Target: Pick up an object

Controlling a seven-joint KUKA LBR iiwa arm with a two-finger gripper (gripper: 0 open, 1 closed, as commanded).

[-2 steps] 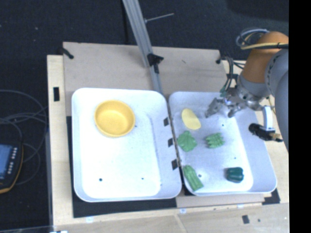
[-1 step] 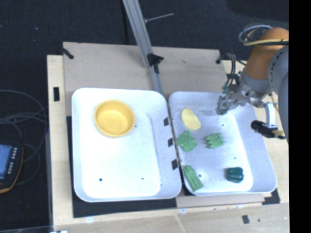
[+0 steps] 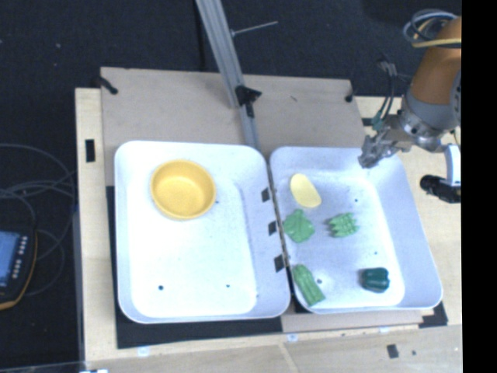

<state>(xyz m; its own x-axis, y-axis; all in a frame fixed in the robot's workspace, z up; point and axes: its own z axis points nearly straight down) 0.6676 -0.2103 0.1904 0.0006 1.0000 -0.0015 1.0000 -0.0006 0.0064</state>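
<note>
End effector (image 3: 371, 155) is hovering over the right bin's (image 3: 404, 200) far right corner; whether its tips are apart or together cannot be told. Nothing is showing between them. Nearest the bin's left edge, a long green piece (image 3: 308, 284) is lying with its axis running from near-right toward far-left.

pole (image 3: 221, 41) slants over bench | handheld screen (image 3: 12, 263) at left edge

A bowl (image 3: 183, 189) is seen in the left bin (image 3: 140, 286); five small objects are scattered in the right bin (image 3: 415, 247) beside it.
</note>
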